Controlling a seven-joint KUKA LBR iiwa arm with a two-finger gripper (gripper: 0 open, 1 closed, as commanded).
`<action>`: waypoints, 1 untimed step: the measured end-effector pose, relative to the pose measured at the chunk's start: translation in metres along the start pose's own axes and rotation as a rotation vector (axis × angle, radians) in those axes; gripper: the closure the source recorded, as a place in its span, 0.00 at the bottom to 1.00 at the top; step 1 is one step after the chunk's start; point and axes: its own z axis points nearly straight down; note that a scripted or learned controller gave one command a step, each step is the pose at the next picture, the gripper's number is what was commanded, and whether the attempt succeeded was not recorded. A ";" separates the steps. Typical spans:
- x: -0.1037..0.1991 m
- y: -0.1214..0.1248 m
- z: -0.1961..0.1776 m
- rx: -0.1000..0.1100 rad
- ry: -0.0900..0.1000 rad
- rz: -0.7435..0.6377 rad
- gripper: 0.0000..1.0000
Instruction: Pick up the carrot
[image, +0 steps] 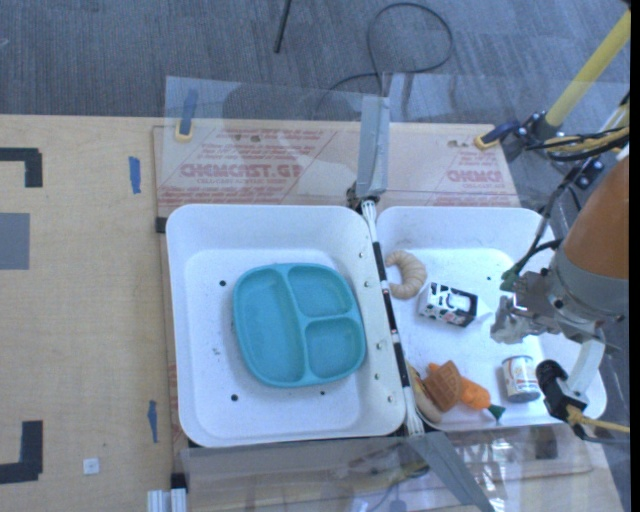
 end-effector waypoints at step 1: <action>-0.088 0.023 0.023 -0.001 -0.001 0.106 1.00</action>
